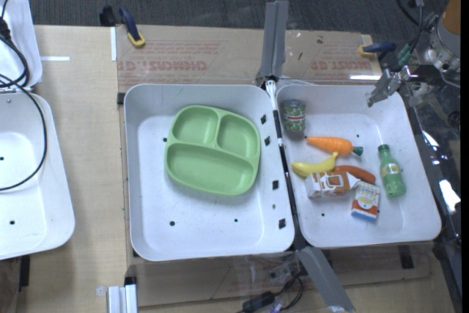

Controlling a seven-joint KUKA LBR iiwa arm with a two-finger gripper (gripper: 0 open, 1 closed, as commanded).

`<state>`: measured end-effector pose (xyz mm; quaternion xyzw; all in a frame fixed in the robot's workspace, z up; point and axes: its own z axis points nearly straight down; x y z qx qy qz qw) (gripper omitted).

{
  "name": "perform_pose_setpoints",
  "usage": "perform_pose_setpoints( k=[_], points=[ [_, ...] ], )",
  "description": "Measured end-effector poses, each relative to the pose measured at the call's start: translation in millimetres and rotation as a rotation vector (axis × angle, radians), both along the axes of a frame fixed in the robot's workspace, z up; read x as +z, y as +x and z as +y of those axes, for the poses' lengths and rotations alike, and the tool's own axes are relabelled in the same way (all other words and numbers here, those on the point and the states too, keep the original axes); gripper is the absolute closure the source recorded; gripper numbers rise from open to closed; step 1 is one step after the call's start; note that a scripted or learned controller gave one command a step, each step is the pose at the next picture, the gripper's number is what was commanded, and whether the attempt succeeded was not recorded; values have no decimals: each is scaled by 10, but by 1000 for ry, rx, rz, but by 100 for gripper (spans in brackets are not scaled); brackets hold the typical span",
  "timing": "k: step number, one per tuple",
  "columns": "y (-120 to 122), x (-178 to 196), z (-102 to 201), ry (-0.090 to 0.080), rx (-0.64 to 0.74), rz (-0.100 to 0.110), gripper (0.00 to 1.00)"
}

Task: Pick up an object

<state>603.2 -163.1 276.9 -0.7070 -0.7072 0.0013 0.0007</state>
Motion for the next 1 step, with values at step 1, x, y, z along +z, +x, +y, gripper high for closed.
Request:
perform_pose_setpoints(
  k=[1],
  points=[
    [-206, -1078, 145, 0, -339, 0, 0]
  ],
)
